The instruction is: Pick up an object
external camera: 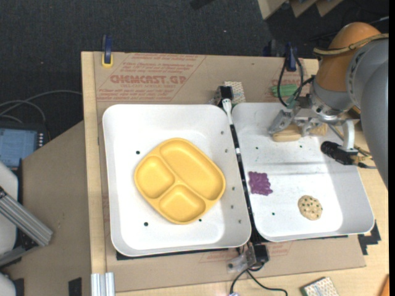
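The fingers (278, 124) stand apart, their tips down near the floor of the right bin (352, 193) in its far corner, and nothing is clamped between them. The gripper (291, 128) hangs over a small tan piece (285, 136), which lies flat on the bin floor at the tip of the finger nearer the middle of the bench. Whether that finger actually touches the piece cannot be told. Toward the near side of the same bin, a purple bunch of grapes (260, 183) lies close to the wall shared with the other bin. A round speckled cookie (310, 207) sits nearer the front right corner, well apart from the grapes and the gripper. The left bin (117, 165) holds one thing, a yellow plate (179, 179) with three compartments. It lies flat at the bin's middle, turned at an angle to the walls. Both bins rest side by side, rims touching, on a brown sheet (154, 79) that covers the bench (62, 165). Red print on the sheet beyond the left bin reads "CHEMCAST GP", with smaller lines above and below it too fine to read. A blue clamp (108, 57) grips the sheet's far left edge.
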`<state>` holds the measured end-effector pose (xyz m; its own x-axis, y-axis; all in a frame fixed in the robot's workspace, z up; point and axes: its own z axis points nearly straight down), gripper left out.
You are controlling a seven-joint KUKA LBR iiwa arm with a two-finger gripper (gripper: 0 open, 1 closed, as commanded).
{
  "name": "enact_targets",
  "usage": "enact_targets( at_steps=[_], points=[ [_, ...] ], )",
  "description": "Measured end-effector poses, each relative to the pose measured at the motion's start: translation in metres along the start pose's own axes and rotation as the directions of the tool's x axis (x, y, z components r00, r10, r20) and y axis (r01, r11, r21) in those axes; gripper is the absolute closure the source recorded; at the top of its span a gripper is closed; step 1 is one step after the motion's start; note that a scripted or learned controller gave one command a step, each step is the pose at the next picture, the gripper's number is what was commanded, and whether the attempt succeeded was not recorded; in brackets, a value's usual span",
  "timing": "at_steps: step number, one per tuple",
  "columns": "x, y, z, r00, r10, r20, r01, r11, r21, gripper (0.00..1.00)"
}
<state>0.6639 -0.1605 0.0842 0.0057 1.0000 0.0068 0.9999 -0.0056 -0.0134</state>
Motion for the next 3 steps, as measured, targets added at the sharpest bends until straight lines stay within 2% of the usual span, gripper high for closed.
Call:
enact_targets(
  at_steps=[1,2,3],
  points=[
    [0.068,0.002,0.000,1.000,-0.010,0.005,0.010,1.000,-0.011,0.00],
    [0.064,0.003,-0.011,1.000,-0.007,0.008,0.007,1.000,-0.014,1.00],
    [0.093,-0.060,-0.104,1.000,-0.007,0.005,0.007,1.000,-0.014,1.00]
  ],
)
